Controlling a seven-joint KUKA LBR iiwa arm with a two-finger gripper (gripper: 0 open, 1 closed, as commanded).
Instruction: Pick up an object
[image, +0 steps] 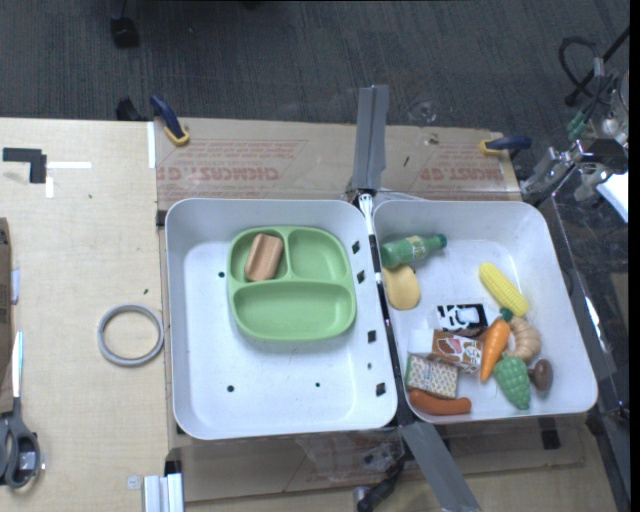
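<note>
camera view: toys crowd beside the carrot (493, 347); a grasp may snag neighbours. state of the fingers: cannot tell.

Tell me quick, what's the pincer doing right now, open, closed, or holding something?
Pincer: cannot be told from this camera view. No item from the right bin or the green plate is seen between fingers.

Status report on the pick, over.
Toys piled in right bin: corn, carrot, bottle. Green plate in left bin holds one piece. Over.
</note>
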